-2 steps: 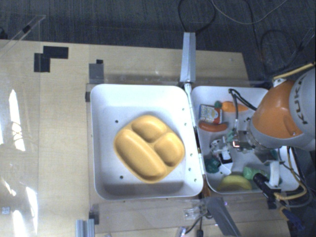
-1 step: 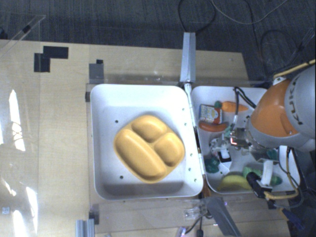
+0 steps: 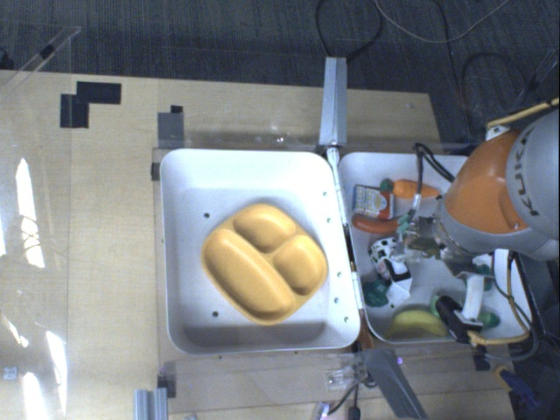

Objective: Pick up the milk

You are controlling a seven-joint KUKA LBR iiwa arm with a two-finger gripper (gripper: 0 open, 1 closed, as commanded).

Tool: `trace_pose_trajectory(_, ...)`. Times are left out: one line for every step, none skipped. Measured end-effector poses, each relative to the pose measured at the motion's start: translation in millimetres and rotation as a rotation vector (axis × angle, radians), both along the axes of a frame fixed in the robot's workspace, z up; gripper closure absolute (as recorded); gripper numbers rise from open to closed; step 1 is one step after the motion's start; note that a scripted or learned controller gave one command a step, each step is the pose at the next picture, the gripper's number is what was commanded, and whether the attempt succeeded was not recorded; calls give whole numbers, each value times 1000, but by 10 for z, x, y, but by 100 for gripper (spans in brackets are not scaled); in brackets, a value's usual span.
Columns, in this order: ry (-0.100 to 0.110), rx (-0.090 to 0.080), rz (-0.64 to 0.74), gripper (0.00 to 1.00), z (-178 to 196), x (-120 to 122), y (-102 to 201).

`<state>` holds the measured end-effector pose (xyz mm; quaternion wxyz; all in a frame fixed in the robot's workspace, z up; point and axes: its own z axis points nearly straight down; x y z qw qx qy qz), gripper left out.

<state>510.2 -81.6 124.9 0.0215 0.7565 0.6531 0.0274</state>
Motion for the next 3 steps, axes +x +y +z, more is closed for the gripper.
trace_pose_trajectory(1,-1,-1,0,-4,-4,-8)
trace_pose_trajectory(10,11,-91,0,-159,-8,14)
trace_pose_trajectory(-9,16,-82,100,3,62,55)
